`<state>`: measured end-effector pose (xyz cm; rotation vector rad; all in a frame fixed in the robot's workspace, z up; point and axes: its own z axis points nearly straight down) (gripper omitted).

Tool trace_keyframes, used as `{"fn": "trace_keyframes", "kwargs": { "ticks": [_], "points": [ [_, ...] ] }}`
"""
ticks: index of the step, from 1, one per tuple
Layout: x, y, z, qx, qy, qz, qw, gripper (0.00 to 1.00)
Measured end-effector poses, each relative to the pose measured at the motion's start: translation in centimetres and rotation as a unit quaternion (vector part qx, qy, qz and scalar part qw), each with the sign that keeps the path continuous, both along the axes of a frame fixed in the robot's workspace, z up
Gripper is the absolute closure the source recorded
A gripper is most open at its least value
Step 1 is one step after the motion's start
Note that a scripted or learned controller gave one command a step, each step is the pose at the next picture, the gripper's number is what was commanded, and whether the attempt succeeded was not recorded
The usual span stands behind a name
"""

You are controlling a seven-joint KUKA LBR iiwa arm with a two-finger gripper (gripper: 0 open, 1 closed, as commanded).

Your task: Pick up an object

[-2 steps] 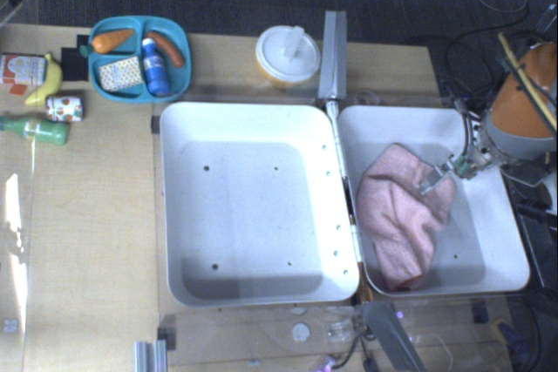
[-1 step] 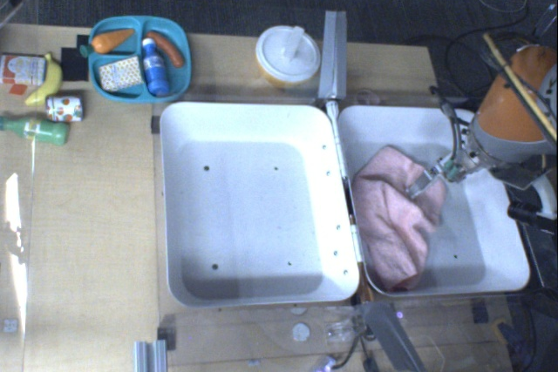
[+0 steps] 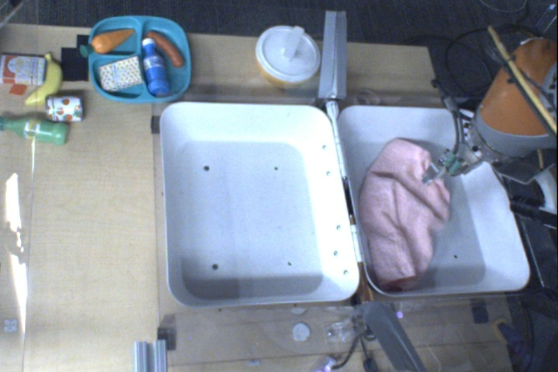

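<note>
A pale wooden bench (image 3: 87, 257) stands against dark carpet, seen from above at a slant, with two shallow white bins side by side on it. In the right bin (image 3: 497, 261) lies a crumpled pink towel (image 3: 403, 218), a soft heap filling the bin's left half and reaching from near the back wall almost to the front wall. The gripper (image 3: 443, 167) sits at the towel's upper right edge, its tip right at the cloth. Whether its fingers are apart or together cannot be told at this size, nor whether any cloth lies between them. Behind it the arm (image 3: 514, 104), grey with an orange band, reaches in from the right over the bin's back corner.

The left bin (image 3: 187, 135) sits just beside the right one, their rims touching along the middle. Behind the bins, near the join, stands a round white lidded tub (image 3: 289, 55) with a yellow base. Farther left on the bench rests a blue divided tray (image 3: 179, 43) holding toy food: an orange carrot, a sausage, a blue bottle and a patterned square. To the tray's left lie a yellow banana (image 3: 49, 81), a small box (image 3: 19, 70), a small can (image 3: 64, 108) and a green bottle (image 3: 37, 130) on its side.
</note>
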<state>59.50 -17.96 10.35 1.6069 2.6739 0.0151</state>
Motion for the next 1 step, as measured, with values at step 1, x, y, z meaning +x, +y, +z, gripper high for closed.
{"fn": "trace_keyframes", "kwargs": {
  "ticks": [1],
  "points": [
    [1.93,11.5,8.25,0.003,0.009,-0.092,0.9957,1.0]
  ]
}}
